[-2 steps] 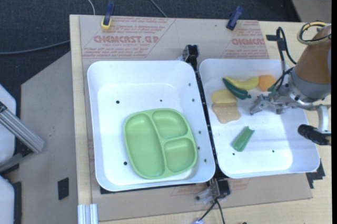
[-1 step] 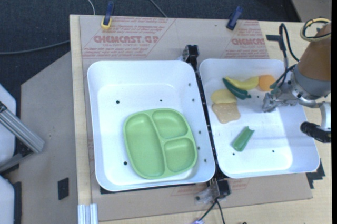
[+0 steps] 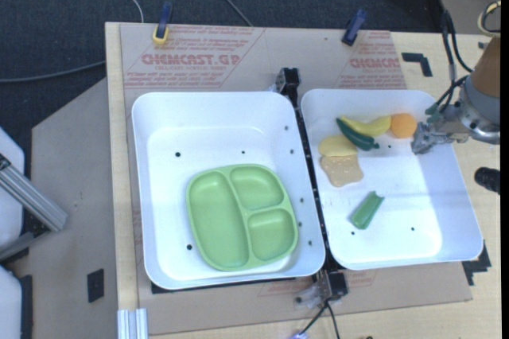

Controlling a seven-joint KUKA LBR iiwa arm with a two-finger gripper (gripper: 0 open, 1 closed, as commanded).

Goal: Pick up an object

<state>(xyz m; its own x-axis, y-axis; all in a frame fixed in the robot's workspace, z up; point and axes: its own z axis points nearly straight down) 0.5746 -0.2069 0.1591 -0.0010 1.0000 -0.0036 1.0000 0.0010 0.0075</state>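
Green three-compartment tray (image 3: 241, 216) in left bin (image 3: 159, 122); blue clamps (image 3: 163, 16) on cardboard sheet's (image 3: 238, 55) far edge.

In the right bin (image 3: 445, 242) lie 5 pieces. An orange ball (image 3: 403, 125) sits at the far side, touching the tip of a yellow banana (image 3: 372, 125). A dark green pepper (image 3: 355, 134) lies slantwise across the banana's near edge. Just left, a pale yellow lump (image 3: 335, 146) touches a tan bread-like slab (image 3: 343, 169). Nearer, apart, a green block (image 3: 367, 210) lies tilted.
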